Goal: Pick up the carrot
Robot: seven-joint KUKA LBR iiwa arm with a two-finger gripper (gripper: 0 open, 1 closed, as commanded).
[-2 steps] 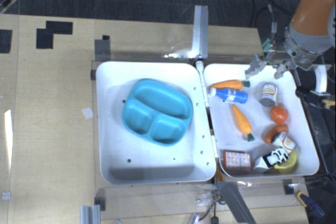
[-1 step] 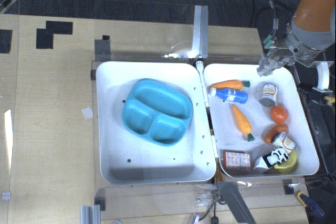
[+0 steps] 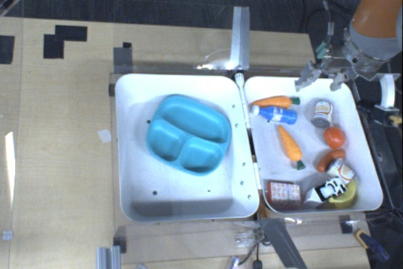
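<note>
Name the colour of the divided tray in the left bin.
Light blue; the divided tray shows clearly in the camera view.

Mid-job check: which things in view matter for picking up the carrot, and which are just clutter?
Matters:
- two carrots: one at mid-bin, one by the far wall
- end effector, over the right bin's far edge
- right bin

Clutter:
- blue bottle
- can
- tomato
- small box
- blue tray in the left bin

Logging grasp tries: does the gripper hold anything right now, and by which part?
Nothing is held. The gripper hangs over the right bin's far edge with nothing between its open jaws; both carrots lie in the bin.
</note>
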